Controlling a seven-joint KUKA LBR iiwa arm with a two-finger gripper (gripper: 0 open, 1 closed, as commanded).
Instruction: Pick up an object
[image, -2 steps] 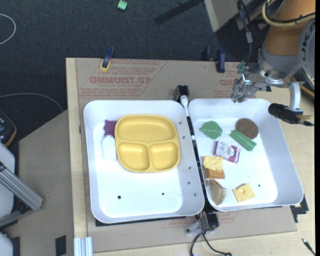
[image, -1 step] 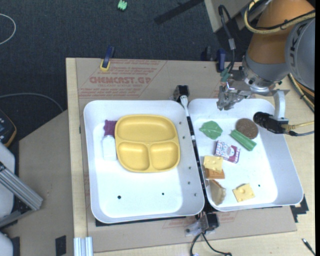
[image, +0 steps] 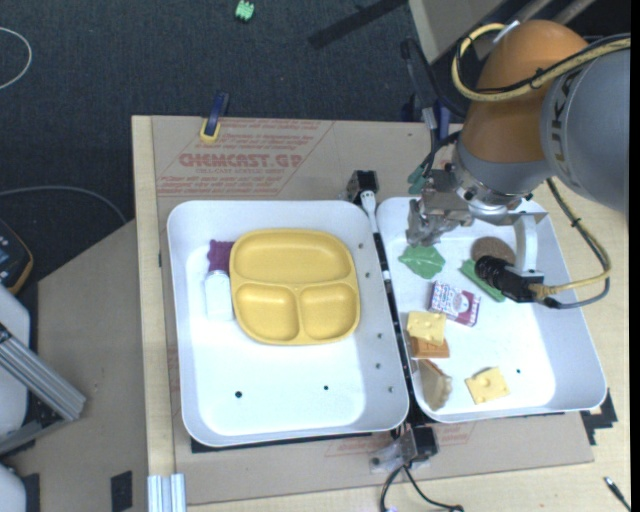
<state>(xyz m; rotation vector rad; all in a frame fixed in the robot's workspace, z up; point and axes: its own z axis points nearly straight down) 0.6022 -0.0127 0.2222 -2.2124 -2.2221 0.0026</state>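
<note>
My gripper (image: 430, 228) hangs over the back left part of the right bin (image: 570, 350), just above a crumpled green piece (image: 423, 261) and close to it. Nothing shows as held. Other things lie in this bin: a green strip (image: 480, 278), a maroon and white packet (image: 455, 302), a yellow wedge on an orange piece (image: 428, 336), a brown lump (image: 434, 384), a yellow block (image: 487, 385) and a brown disc (image: 488, 249), partly hidden by the wrist.
The left bin (image: 280, 400) holds a yellow divided plate (image: 295, 283), with a purple item (image: 220, 254) and a white item (image: 216, 296) at its left. The arm's orange band (image: 520, 90) looms over the right bin's back. A cardboard sheet (image: 250, 155) lies behind the bins.
</note>
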